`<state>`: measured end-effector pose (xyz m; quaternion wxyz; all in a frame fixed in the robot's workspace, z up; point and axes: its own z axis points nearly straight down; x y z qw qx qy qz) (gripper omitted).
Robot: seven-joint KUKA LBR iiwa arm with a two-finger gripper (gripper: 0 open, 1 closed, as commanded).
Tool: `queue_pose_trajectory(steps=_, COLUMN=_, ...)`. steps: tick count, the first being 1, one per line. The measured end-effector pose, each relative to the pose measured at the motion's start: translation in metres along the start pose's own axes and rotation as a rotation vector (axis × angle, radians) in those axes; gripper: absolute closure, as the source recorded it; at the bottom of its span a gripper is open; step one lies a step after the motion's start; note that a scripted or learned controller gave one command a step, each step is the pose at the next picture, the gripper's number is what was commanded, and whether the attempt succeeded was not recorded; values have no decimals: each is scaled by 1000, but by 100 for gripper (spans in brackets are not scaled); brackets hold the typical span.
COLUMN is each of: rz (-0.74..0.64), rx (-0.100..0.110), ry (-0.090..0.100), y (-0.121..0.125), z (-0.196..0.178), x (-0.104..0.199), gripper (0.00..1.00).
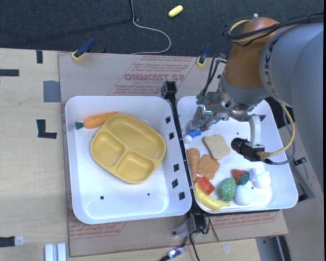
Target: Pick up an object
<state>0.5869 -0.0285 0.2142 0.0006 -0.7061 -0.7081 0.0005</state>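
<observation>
My gripper point(202, 119) hangs over the upper left part of the right bin point(280, 197), its fingers pointing down toward a small blue and white object point(193, 134) near the bin's left wall. Just below lie a slice of toast point(216, 146), a sausage-like piece point(193, 157) and an orange breaded piece point(207, 166). Further down sit a red pepper piece point(204, 185), a banana point(211, 202), a green vegetable point(227, 189), a strawberry point(239, 175) and a white figure point(254, 189). I see nothing between the fingers.
The left bin point(119, 208) holds a yellow divided plate point(128, 147) and a carrot point(99, 120). A black divider with clips point(176, 145) separates the bins. A black cable part point(248, 148) hangs over the right bin. A yellow item point(175, 11) lies on the dark floor behind.
</observation>
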Motion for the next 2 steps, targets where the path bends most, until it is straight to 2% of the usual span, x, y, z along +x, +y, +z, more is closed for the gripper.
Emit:
queue_pose_trajectory(steps=1, rz=0, rx=-2, ry=1, y=0, z=-19, x=7, gripper=100)
queue_pose_trajectory(steps=2, rz=2, rx=0, ry=-1, y=-2, z=-20, x=-1, gripper=100)
